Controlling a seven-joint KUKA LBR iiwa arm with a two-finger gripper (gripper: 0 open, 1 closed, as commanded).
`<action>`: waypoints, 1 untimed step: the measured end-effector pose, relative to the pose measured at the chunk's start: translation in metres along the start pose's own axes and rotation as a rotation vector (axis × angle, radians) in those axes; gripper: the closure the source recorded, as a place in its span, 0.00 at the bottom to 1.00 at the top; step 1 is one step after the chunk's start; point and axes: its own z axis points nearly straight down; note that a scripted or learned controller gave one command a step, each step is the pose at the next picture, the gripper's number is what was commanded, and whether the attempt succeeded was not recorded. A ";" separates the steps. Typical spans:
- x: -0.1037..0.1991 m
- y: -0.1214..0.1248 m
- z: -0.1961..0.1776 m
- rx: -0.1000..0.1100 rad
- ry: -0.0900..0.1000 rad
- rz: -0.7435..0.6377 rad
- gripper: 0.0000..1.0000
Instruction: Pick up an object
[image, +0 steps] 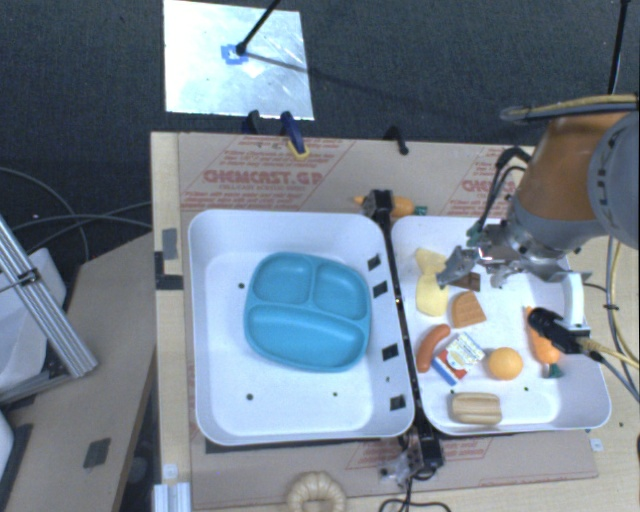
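In the camera view, the grey arm (585, 165) with its orange band is reaching in from the right and is holding the claw (468, 262) over the upper left part of the right bin (598, 398). Whether the claw is spread or pressed together cannot be told from this angle. Directly under and just beside the claw, a pale yellow food piece (430, 285) is lying near the bin's left wall, and a brown bread wedge (467, 309) is resting just right of it. Below them, a toy sausage (432, 347) is lying at a slant, touching a small white packet (461, 355) with red and blue edges. An orange fruit (505, 363) is sitting just right of the packet, and a tan bread roll (474, 407) is lying near the bin's front wall. A toy carrot (545, 350) is lying toward the right side, apart from the fruit. The left bin (220, 300) is holding a blue divided plate (305, 310), lying flat near its middle. Both bins are sitting side by side on a printed cardboard sheet (260, 178) covering the surface.
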 end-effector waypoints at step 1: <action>0.005 0.003 0.044 0.001 0.000 0.001 0.00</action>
